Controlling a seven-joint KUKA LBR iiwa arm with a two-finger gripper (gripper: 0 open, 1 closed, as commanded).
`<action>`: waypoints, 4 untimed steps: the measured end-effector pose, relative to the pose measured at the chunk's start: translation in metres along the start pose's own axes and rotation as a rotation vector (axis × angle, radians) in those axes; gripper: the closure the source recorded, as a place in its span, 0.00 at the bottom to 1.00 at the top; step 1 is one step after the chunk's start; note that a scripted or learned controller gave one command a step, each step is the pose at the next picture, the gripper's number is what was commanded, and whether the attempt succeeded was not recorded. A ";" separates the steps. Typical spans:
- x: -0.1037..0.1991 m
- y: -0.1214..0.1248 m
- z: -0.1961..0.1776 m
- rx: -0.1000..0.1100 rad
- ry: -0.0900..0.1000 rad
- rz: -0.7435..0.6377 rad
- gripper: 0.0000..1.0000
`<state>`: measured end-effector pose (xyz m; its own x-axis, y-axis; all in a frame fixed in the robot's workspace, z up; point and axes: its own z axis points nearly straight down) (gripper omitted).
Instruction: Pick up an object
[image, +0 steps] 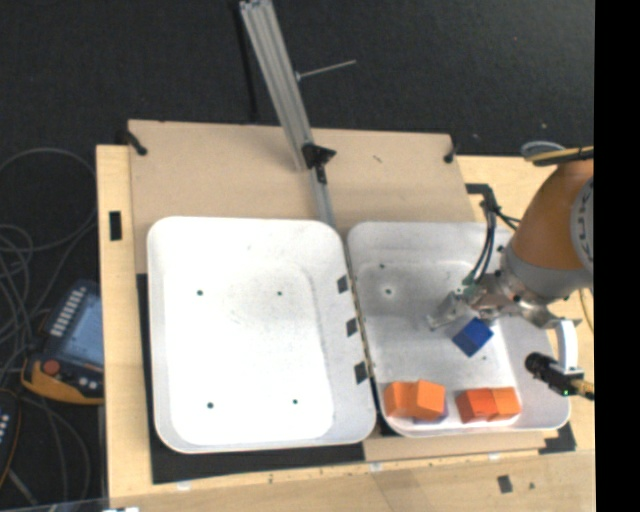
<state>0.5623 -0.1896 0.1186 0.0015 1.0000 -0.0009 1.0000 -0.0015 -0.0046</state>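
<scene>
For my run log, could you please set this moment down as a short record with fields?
right bin: shallow white plastic bin holding three blocks
blue block: small blue cube, tilted, just under the tool
orange blocks: two, and, along the near wall
left bin: shallow white plastic bin
grasp: cannot tell

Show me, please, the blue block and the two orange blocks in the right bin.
blue block (473, 337): camera view, its top face.
left orange block (415, 399): camera view, its top face.
right orange block (488, 403): camera view, its top face.
</scene>
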 end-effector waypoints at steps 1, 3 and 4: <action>0.039 -0.035 0.019 -0.018 -0.007 0.002 0.00; 0.064 -0.073 0.008 -0.024 -0.007 0.006 1.00; 0.046 0.007 0.020 -0.012 -0.002 -0.004 1.00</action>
<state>0.5698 -0.1436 0.0982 -0.0029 1.0000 -0.0030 1.0000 0.0029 0.0071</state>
